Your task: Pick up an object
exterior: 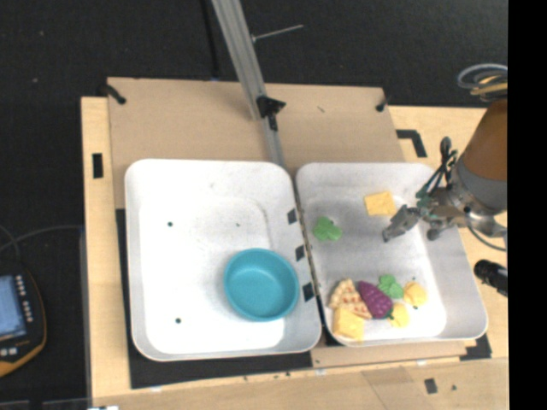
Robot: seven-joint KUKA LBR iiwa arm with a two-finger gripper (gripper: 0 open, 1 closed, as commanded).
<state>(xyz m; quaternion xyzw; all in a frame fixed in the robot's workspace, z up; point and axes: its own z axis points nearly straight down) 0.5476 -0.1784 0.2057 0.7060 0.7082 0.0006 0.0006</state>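
Well, the table (214, 118) is pale wood with a brown board laid over it, and two shallow white bins sit on it side by side. A grey metal post (244, 54) slants down from the top and ends right at the gap between them. The left bin (171, 195) is smooth, glossy plastic with a few dark specks, and holds one round blue bowl (259, 284) near its front right corner. The right bin (342, 186) carries the small stuff: a flat yellow square block (380, 203) towards the back, a lumpy green piece (326, 230) near the left wall, and a crowded heap at the front, with a waffle-patterned wedge (344, 295), a purple grape bunch (374, 298), a yellow chunk (348, 323), a green bit (390, 284) and two small yellow pieces (414, 295). The arm reaches in from the right, its orange band (489, 148) above the wrist. The hand (400, 226) hangs over the right bin just beside the yellow block, with nothing between its fingers; whether they are apart or together, I cannot tell.
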